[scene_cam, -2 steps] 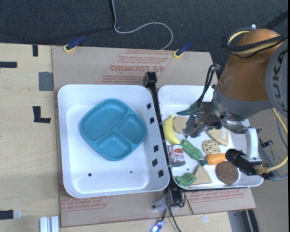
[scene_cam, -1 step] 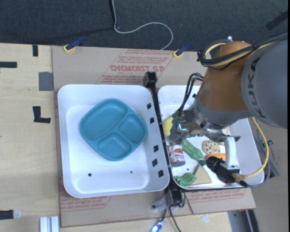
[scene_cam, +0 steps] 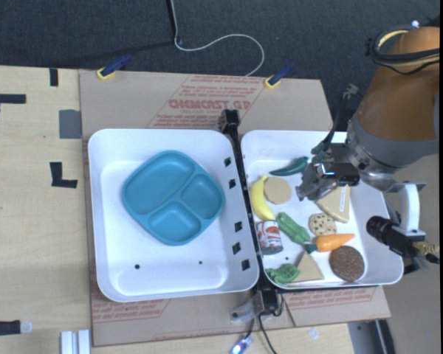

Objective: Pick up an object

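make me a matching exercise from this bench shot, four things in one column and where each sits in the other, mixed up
Things:
1. blue divided plate
2. banana
3. brown round cookie
4. small can

Places:
A. near right corner of the right bin
B. middle of the left bin
C. just nearer the camera than the banana, by the divider
D. left side of the right bin, beside the tan round slice

Pairs: 1-B, 2-D, 3-A, 4-C

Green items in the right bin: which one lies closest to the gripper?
The dark green piece at the bin's upper middle, just left of the gripper. The other two green items lie lower, towards the front.
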{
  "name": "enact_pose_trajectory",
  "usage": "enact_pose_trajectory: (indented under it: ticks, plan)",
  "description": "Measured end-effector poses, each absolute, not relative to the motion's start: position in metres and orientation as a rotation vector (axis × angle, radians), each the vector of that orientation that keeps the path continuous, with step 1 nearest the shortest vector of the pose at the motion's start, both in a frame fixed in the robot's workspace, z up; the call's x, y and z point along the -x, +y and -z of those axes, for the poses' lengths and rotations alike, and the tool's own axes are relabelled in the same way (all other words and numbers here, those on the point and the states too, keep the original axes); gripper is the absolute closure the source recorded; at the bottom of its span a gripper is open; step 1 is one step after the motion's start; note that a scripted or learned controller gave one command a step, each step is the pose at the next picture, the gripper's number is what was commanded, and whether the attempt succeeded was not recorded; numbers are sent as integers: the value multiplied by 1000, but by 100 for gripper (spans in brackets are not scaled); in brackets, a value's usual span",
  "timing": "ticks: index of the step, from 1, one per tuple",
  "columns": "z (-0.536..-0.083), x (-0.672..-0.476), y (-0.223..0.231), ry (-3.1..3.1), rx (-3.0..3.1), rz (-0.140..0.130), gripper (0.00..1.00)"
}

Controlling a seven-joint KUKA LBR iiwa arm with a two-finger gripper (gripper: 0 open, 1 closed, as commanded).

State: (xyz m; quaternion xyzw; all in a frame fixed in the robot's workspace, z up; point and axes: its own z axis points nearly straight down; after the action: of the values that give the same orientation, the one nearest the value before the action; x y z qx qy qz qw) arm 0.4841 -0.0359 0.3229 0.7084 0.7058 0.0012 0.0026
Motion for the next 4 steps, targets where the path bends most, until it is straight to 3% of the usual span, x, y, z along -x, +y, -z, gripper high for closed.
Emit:
enact_pose_trajectory:
  ticks: [1,2,3,4]
  plan:
    - [-259,-482,12,2231,-2221,8,100]
    - [-305,-484,-16,2221,-2221,0,100]
    - [-248,-482,51,2233,-2218,8,100]
    - [-404,-485,-10,2210,-2216,-16,100]
